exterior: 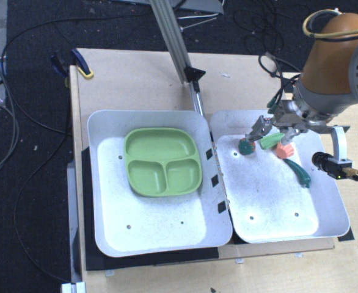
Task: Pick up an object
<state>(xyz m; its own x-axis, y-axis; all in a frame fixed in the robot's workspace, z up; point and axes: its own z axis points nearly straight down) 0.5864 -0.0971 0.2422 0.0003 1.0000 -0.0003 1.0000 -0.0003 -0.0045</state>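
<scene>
In the right bin [277, 215], near its far edge, lie several small objects: a dark green round piece [246, 146], a light green block [269, 142], a salmon-pink piece [284, 151] and a teal elongated piece [300, 171]. My gripper [270, 135] hangs low over this cluster, open. One finger [257, 129] slants down toward the dark green round piece and the other sits by the pink piece. The light green block lies roughly below the gap between them, and nothing is gripped.
A green three-compartment plate [164, 162] rests in the left bin [148, 224]. A metal pole [173, 32] slants across the bench's far side. The arm's orange wrist band [332, 47] looms over the right bin's far right corner. Cables lie on the dark floor around the bench.
</scene>
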